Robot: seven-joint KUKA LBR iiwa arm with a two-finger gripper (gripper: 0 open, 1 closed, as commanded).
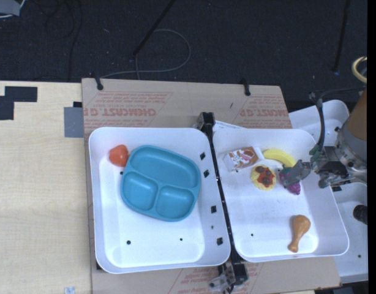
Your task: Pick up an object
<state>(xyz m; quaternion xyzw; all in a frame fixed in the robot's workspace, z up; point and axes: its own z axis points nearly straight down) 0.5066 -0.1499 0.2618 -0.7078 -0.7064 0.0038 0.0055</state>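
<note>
Reaching step: gripper [296,175], finger state impossible to tell, at purple toy [293,186] at 3 o'clock of right bin [323,250]; next, a firm closing and lift.

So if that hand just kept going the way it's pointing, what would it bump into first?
Probably the purple toy right by the hand, then the little pizza beyond it; height is hard to judge from above.
</note>
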